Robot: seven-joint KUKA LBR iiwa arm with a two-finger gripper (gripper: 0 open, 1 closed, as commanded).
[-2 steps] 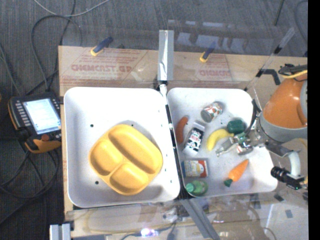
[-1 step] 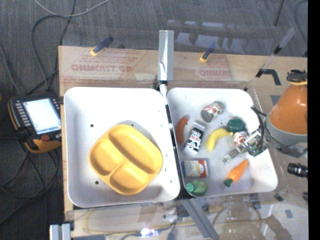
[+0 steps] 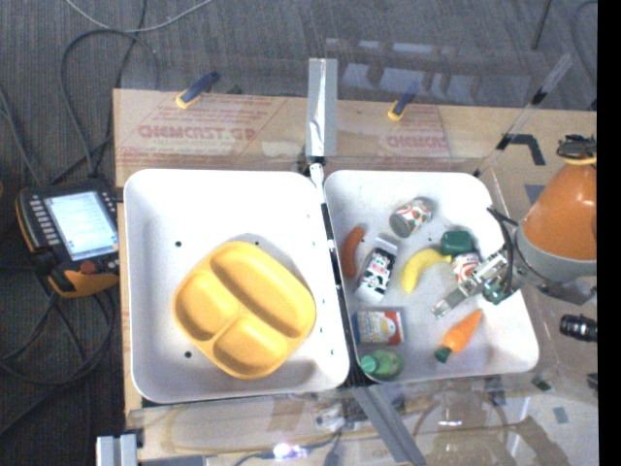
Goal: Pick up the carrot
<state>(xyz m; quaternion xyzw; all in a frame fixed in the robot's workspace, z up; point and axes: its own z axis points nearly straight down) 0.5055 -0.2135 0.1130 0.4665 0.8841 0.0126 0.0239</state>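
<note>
Hovering just above the carrot [image 3: 458,334] in the right bin [image 3: 505,357], the gripper [image 3: 458,302] needed to drop squarely over it; whether its fingers were parted could not be told.

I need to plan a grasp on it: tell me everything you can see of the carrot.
The carrot is a small toy, seemingly plastic, with an orange tapered body and a green tip. It lies flat and slanted in the right bin, green end toward the near edge, thick end toward the end effector just above it. Nothing visibly grips it; the banana lies apart.
</note>
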